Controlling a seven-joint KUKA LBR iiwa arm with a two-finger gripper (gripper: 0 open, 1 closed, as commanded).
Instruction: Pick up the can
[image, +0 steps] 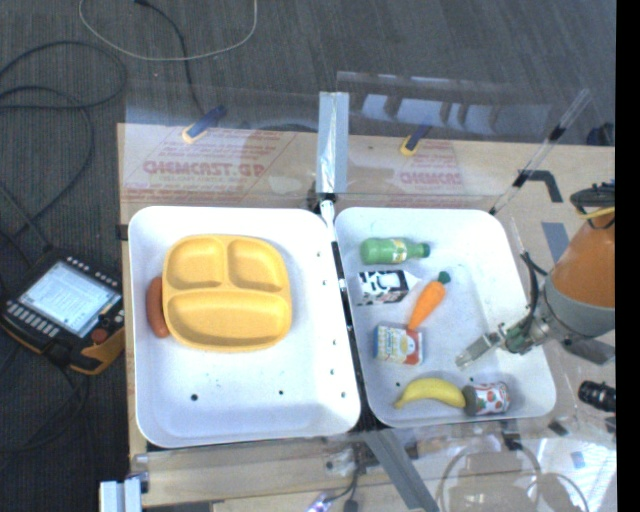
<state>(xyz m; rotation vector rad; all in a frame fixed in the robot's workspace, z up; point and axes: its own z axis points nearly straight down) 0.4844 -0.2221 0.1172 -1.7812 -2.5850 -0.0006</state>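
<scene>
The gripper (478, 350) hung over the right part of the right bin (510, 240), its thin fingers pointing left and slightly down toward the bin floor. How wide the jaws stood could not be told from this slant; nothing showed between them, and they touched none of the objects. The arm (590, 275) came in from the right edge, its orange band above the grey wrist, bent low so the tool lay nearly level over the bin.

From the left, a pendant (65, 310) lay on the floor beside the bench. In the left bin (240, 415) sat a yellow tray (228, 290) with three compartments, and a sausage (155, 308) lay against its left edge. In the right bin a green bottle (393, 250) lay on its side at the top, a black and white carton (383, 286) below it, a carrot (427, 302) to the right of that, and a small pouch (398, 345) lower down. A banana (432, 393) lay near the front wall. The can (487, 398) lay on its side just right of the banana, touching its end, below and a little apart from the fingertips.
</scene>
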